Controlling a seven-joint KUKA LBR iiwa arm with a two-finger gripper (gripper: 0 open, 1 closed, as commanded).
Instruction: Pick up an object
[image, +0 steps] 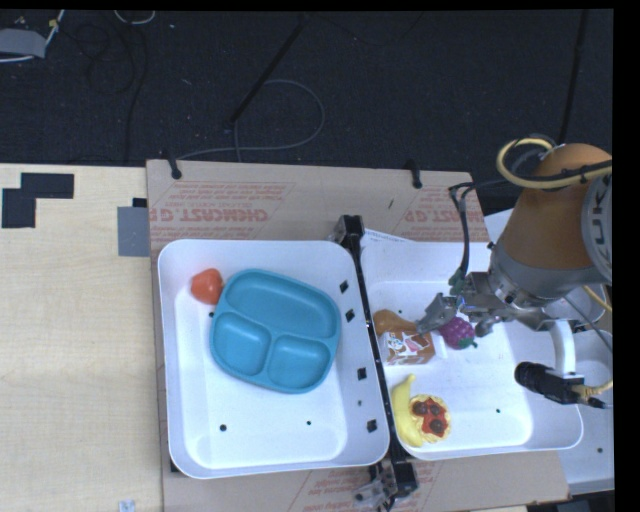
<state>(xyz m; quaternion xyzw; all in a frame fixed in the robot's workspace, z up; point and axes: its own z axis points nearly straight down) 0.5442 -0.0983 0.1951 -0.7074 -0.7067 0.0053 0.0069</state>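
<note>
Dark carpet (200, 80) covers the floor beyond the far edge of the table, and thin cables (280, 95) loop across it. The table (70, 350) has a pale wood top with black and grey patches near its left rear edge. A brown cardboard sheet (290, 205) with reversed red lettering lies flat on the table. Lighting is even and casts soft shadows.

A robotics lab; two white bins (190, 440) sit on taped cardboard (290, 205) (printed lettering), loose cables (270, 105) trailing across dark carpet behind.
</note>
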